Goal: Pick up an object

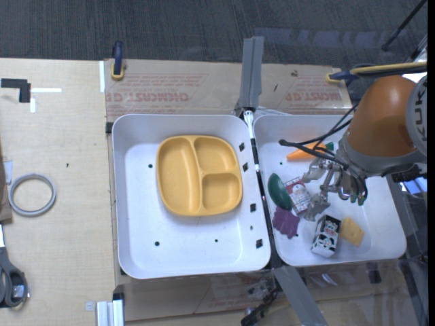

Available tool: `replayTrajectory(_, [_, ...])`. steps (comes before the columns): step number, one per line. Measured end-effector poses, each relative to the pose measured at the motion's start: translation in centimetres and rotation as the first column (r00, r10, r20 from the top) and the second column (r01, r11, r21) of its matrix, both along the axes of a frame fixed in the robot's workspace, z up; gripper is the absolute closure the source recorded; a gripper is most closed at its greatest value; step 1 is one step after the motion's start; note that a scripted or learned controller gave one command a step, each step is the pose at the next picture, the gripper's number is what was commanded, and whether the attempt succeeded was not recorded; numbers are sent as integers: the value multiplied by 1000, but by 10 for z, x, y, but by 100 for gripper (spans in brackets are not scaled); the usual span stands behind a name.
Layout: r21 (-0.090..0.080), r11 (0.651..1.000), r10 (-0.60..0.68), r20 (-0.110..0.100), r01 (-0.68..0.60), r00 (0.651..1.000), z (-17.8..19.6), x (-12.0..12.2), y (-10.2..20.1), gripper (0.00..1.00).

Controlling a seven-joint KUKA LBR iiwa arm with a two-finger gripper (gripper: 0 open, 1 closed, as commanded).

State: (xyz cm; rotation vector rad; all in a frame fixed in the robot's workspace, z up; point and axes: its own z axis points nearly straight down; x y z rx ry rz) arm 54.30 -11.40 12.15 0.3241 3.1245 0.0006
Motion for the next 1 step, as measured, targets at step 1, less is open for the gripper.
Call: replayTrajectory(1, [-1, 980, -200, 5, 200, 980, -20, 72, -16, 0])
